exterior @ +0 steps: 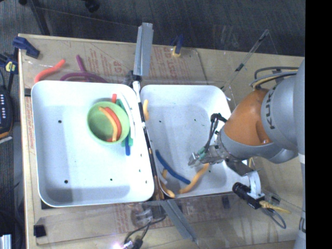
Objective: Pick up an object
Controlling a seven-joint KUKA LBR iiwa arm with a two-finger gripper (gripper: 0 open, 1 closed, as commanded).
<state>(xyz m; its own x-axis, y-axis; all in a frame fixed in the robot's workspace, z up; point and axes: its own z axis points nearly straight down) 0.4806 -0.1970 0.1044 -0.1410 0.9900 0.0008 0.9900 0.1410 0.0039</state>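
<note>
Two shallow white bins sit side by side on your plywood counter [104, 51], the left bin [62, 160] broad and smooth-walled with rounded corners, the right bin [181, 108] touching it along a dark seam. The arm [270, 123] comes in from the right, its matte grey casing rounded like a barrel, with a glossy orange band bulging just above the wrist.

In the left bin you have a round, pale green bowl [106, 122] near the upper right corner; curved red and orange strips lie inside it, and a thin blue stick pokes out below its rim.

In the right bin, look at the lower half: a long blue strip [171, 171] lies on a slant, and a curved orange strip [194, 179] bends beside it, near the front wall. A small yellow piece [146, 109] lies against the bin's left wall near the top.

The pincer [199, 158] hangs low over the right bin, just above the upper end of the orange strip. You cannot tell from this slant how wide its metal tips stand, nor whether they touch the strip.
</note>
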